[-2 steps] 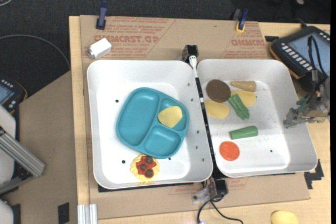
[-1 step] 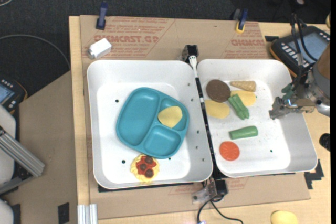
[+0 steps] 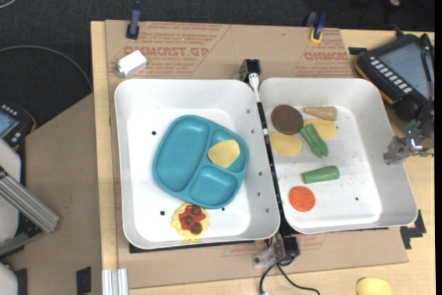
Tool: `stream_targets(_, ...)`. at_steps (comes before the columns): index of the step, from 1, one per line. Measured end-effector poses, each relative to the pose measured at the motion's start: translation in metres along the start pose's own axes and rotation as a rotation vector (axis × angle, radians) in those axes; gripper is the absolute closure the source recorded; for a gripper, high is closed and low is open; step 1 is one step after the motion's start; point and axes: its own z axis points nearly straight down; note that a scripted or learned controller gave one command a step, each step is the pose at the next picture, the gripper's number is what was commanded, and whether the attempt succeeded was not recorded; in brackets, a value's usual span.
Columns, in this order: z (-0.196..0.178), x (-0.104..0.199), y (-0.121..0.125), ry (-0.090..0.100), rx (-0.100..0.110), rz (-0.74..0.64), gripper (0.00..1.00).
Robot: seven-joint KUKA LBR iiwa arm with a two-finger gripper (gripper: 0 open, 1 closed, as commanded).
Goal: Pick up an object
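The right bin [image 3: 366, 207] holds several toy foods: a brown round cookie [image 3: 286, 119], a tan cone [image 3: 320, 112], a yellow slice [image 3: 284, 144], a green pickle [image 3: 314, 140] lying over another yellow piece [image 3: 327, 130], a green cylinder [image 3: 320, 175] and an orange-red disc [image 3: 302, 199]. In the left bin [image 3: 138, 107] a blue divided plate [image 3: 190, 162] carries a yellow chip [image 3: 224, 153], and a small pizza piece [image 3: 190, 220] lies below the plate. A grey metal part of my gripper [image 3: 405, 145] shows at the right bin's right rim, apart from all the foods.
A black pendant [image 3: 395, 72] rests on the bench at the upper right. A small white block [image 3: 131, 63] lies above the left bin. Clamps [image 3: 134, 21] hold the cardboard's far edge. A yellow object [image 3: 373, 286] sits at the bottom right.
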Motion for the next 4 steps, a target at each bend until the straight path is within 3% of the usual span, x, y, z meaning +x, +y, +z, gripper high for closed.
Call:
stream_targets(1,0.037,-0.016,0.036,-0.002,-0.002,-0.006,1.00)
stream_targets(2,0.024,-0.016,0.036,-0.003,-0.006,-0.006,1.00)
stream_targets(3,-0.051,0.088,0.037,0.004,-0.009,-0.018,1.00)
stream_targets(4,0.031,0.001,0.048,0.000,0.007,0.002,1.00)
